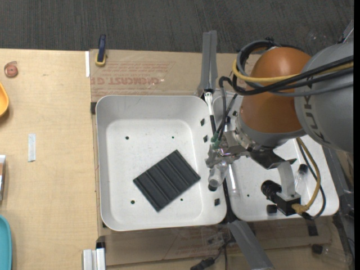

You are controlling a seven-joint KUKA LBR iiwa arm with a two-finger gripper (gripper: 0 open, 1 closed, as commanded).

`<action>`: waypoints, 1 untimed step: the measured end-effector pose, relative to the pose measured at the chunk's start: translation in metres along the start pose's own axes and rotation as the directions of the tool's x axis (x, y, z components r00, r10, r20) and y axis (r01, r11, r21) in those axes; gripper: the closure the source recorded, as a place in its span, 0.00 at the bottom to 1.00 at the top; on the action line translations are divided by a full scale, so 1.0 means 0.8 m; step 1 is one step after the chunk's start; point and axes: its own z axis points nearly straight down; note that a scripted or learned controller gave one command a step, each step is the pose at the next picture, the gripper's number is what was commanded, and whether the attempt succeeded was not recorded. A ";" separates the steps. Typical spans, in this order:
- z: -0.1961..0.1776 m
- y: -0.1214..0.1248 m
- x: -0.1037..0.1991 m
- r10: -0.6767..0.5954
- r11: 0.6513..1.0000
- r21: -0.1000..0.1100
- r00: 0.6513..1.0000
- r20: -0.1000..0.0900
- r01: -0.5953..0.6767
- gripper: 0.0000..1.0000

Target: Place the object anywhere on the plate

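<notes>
Orange-banded and grey, the arm (292, 94) was seen over the right bin (326, 204), with its gripper (216, 165) at the shared edge between the bins. A dark ribbed plate (167, 180) was seen lying flat in the left bin (112, 117), toward its front right corner, just beside the gripper. Nothing could be made out between the gripper and the plate.

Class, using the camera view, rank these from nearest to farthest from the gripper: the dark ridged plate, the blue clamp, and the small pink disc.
Measured from the gripper:
1. Dark ridged plate, in the left bin beside it.
2. Blue clamp, on the cardboard beyond the bin.
3. Small pink disc, far left on the bench.
</notes>
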 end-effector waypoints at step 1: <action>0.040 0.072 0.042 -0.018 1.000 0.000 1.000 0.001 0.018 1.00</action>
